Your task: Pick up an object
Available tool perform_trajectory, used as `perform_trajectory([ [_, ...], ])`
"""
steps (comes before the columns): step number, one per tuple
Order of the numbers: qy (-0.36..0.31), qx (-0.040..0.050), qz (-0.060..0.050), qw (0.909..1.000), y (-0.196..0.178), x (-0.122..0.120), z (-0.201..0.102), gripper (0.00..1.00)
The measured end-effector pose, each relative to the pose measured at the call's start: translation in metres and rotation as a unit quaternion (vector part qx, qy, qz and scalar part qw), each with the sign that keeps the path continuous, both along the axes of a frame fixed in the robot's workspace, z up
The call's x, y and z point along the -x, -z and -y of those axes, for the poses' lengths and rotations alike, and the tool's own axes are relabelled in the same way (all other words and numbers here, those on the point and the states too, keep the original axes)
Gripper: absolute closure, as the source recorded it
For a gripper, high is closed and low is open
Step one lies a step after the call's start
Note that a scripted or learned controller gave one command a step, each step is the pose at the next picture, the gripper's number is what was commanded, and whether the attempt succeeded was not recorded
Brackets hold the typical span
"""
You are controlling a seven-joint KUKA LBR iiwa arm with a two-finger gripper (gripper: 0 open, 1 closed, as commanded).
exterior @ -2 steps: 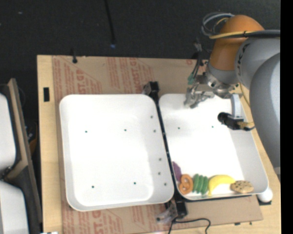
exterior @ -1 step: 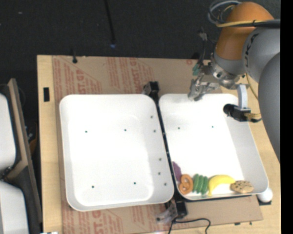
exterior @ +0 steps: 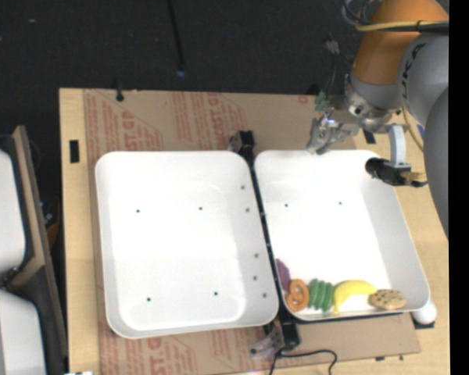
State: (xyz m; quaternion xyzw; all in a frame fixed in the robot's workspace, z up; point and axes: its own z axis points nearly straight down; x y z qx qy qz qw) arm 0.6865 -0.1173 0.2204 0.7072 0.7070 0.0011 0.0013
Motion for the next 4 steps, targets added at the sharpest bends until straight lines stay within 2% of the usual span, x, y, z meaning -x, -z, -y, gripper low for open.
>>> perform_trajectory([
  [1, -0.001, -0.0003, -0.001, 1.0, -0.006, 0.018, -0.037, 1.0],
  [3, -0.002, -0.0007, -0.001, 1.0, 0.003, 0.058, -0.143, 1.0],
  [4, -0.002, -0.0009, -0.001, 1.0, -0.017, 0.081, -0.191, 1.0],
])
